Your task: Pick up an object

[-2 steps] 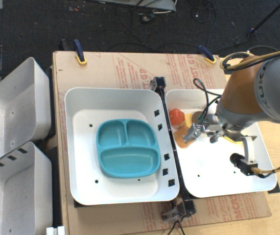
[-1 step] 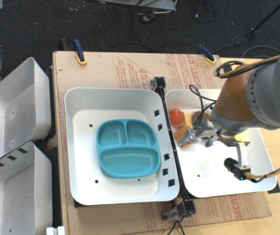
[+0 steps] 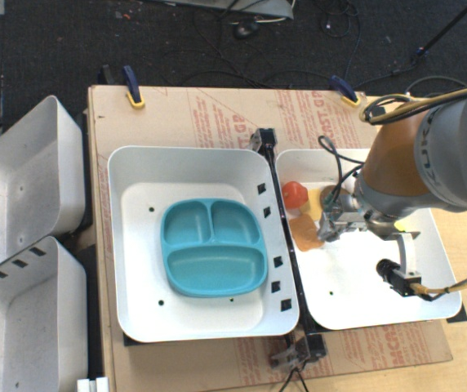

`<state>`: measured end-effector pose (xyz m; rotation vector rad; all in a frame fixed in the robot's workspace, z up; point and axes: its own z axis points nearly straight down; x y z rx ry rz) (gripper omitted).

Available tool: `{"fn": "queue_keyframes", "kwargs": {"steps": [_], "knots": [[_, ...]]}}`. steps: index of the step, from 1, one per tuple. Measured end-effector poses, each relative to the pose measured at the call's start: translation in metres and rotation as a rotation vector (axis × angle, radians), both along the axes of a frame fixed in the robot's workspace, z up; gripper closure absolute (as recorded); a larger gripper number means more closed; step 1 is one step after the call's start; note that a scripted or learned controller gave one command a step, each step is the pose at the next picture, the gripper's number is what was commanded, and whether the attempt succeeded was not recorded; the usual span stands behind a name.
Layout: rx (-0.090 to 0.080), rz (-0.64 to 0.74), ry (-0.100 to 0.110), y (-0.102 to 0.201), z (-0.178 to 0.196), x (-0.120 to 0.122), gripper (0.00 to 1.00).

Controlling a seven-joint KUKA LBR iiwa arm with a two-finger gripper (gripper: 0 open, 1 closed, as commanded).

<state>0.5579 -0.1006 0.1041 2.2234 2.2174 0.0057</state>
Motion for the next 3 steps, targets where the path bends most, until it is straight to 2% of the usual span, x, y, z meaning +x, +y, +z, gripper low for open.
{"fn": "queue_keyframes", "kwargs": {"steps": [2,3], "knots": [[-0.002,0.005,0.000,-0.005,0.100,-0.007,1.00],[-0.001,0.010,0.002,0.046,0.097,0.014,1.00]]}}
